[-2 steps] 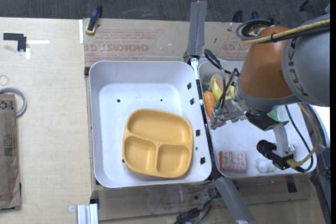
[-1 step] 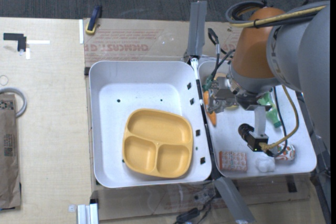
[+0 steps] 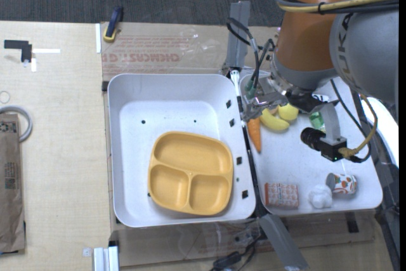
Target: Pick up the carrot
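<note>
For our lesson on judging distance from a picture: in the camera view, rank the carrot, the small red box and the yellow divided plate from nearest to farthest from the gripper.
1. Carrot, just below the gripper, at the right bin's left edge.
2. Small red box, near the right bin's front edge.
3. Yellow divided plate, in the left bin.

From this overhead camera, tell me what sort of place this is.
Most likely a robotics lab's test bench, not a kitchen. A grey industrial arm reaches over two shallow white bins. They hold toy-like items, a carrot and a yellow divided tray, and cardboard is taped to the bench.
</note>
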{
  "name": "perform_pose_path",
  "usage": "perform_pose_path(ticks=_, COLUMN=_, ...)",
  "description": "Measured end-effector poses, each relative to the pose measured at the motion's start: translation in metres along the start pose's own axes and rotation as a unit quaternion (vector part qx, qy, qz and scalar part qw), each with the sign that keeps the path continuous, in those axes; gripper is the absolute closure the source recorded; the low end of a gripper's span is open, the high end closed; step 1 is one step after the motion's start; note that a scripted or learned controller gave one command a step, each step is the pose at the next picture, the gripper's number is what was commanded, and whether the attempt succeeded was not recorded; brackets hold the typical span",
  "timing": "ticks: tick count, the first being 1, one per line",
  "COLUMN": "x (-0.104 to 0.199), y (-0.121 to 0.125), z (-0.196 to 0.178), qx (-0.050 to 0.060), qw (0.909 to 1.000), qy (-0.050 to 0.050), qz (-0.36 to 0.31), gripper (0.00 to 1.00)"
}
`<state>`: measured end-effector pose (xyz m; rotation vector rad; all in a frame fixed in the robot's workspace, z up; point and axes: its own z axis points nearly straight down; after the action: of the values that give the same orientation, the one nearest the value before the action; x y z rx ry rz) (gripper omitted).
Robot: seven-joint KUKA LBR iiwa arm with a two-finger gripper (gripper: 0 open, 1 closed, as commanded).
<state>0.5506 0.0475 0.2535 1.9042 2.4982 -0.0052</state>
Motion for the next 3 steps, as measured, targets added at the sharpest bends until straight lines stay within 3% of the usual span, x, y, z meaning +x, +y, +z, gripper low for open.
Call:
perform_pose_path(ticks=1, x=0.053, y=0.040, z=0.117, qx=0.000, qw=0.9958, qy=0.001, qz=-0.091, gripper=1.00)
perform_pose_path(ticks=2, x=0.057, y=0.068, z=-0.035, qx=-0.001, qw=0.9947, qy=0.000, qz=-0.103, gripper=1.00)
perform_pose_path(ticks=3, x=0.081, y=0.016, z=0.146, qx=0.001, qw=0.9997, qy=0.001, qz=0.025, gripper=1.00)
